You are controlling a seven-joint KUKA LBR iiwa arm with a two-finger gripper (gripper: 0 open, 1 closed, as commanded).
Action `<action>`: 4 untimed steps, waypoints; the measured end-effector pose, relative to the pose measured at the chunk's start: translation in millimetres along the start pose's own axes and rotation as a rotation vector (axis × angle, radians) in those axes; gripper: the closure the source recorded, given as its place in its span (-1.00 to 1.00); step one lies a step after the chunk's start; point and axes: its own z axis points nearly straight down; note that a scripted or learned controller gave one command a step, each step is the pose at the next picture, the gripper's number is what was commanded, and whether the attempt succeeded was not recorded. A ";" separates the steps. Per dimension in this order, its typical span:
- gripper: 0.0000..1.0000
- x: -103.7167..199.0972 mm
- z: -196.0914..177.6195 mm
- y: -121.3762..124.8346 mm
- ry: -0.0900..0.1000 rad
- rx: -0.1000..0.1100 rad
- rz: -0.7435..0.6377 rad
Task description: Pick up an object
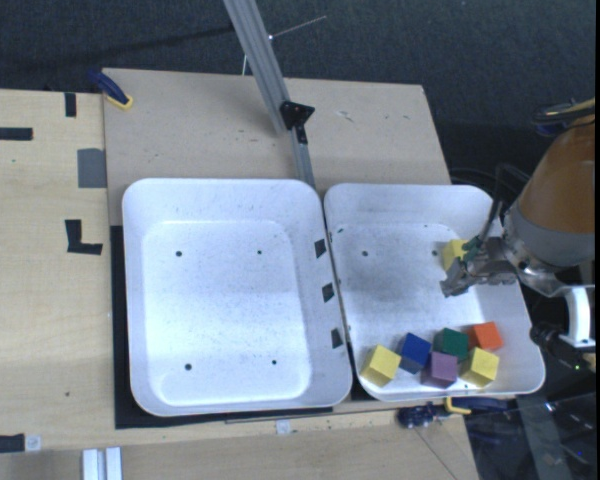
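In the right bin (380, 268), my gripper (460, 271) hangs low near the right wall, reaching in from the right. A small yellow block (450, 252) sits right against its upper left side; whether the block is gripped is unclear. Along the bin's front edge lies a cluster of blocks: yellow (382, 365), blue (415, 351), green (450, 343), purple (443, 368), orange (487, 336) and another yellow (483, 366). The gripper is well above and behind that cluster.
The left bin (220, 298) lies beside the right one, sharing a raised middle rim. A slanted grey metal pole (265, 58) with a black clamp crosses the bench behind the bins. A blue and yellow tool (425, 414) lies at the bench's front edge.
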 end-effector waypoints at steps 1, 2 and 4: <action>1.00 0.5 -11.5 0.6 0.001 0.003 0.001; 1.00 50.2 -24.1 7.8 0.003 0.003 -0.004; 1.00 153.4 -14.5 38.2 0.002 0.005 -0.005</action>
